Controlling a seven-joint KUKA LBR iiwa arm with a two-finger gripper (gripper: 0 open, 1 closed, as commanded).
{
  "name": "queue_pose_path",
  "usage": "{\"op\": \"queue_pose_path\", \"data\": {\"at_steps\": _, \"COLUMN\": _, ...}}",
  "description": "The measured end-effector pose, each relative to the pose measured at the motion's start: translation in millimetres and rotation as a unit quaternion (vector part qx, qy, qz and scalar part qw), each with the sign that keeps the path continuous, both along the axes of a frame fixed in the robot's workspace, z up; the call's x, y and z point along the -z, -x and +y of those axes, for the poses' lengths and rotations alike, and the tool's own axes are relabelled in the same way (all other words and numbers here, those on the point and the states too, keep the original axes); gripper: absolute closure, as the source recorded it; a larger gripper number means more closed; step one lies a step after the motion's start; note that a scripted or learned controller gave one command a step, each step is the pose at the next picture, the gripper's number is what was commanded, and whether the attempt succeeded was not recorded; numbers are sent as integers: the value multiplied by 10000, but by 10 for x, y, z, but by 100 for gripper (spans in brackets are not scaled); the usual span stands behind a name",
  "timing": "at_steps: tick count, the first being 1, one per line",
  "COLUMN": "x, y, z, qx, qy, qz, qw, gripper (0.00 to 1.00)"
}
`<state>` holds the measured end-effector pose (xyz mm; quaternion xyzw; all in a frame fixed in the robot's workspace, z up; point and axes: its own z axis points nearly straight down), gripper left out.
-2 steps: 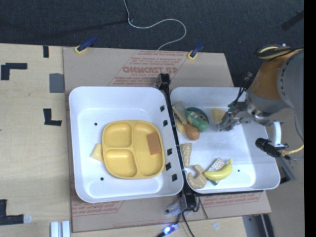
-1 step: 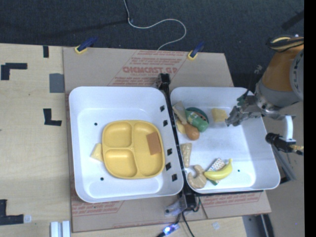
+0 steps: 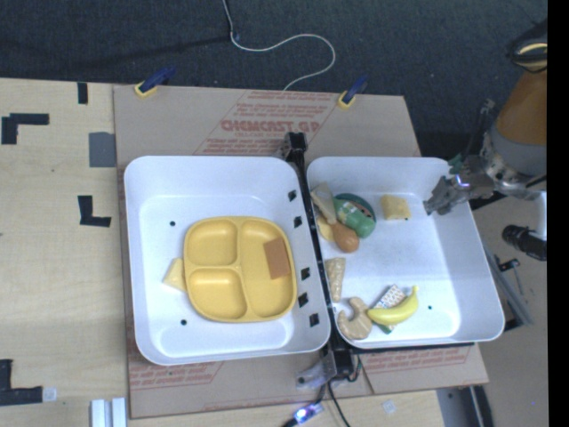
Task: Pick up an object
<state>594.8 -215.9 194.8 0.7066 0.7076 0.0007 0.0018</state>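
I see the claw (image 3: 442, 196) over the right bin (image 3: 462, 265) rim, near a yellow piece (image 3: 395, 207). Grip state prob unreadable; can't tell

Arm: grey rounded casing at the wrist, with a broad orange band above it; a pale yellowish ring shows higher on the link. The surface is smooth, and any screws or labels are too blurred to make out. End effector (image 3: 442, 197): compact, dark grey to black metal body with lighter silver parts, and a small green-teal spot near its mount. Black brackets or cable pieces project beside the wrist housing; details are unclear.
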Motion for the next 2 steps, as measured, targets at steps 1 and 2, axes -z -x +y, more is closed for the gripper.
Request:
{"op": "queue_pose_path", "data": {"at_steps": 1, "x": -311, "y": -7, "z": 7, "qx": -2, "qy": -6, "qz": 10, "qw": 10000, "gripper": 100}}
{"op": "queue_pose_path", "data": {"at_steps": 2, "x": -287, "y": -235, "z": 621, "qx": -31, "qy": -17, "qz": 19, "qw": 10000, "gripper": 100}}
